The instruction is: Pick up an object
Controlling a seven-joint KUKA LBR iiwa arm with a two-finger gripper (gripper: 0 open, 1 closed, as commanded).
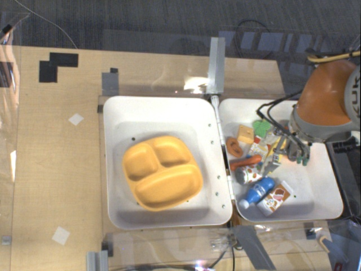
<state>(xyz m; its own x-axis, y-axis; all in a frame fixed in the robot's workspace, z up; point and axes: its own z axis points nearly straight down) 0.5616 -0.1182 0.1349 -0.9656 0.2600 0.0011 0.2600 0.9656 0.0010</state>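
The right bin (321, 199) holds a heap of small objects: a blue bottle (259, 191), a brown packet (276, 199), an orange-red carrot-like piece (246, 162), a tan block (245, 134), a green piece (262, 128) and an orange ring (234, 147). My gripper (280, 149) hangs low over the middle of this heap, just right of the carrot-like piece, under the arm's orange band (322, 97). Its tips are lost among the objects.
The left bin (118, 114) holds a yellow compartment tray (162, 172). A metal post (216, 64) stands at the back between the two bins. Black tape marks (56, 65) lie on the wooden bench at far left.
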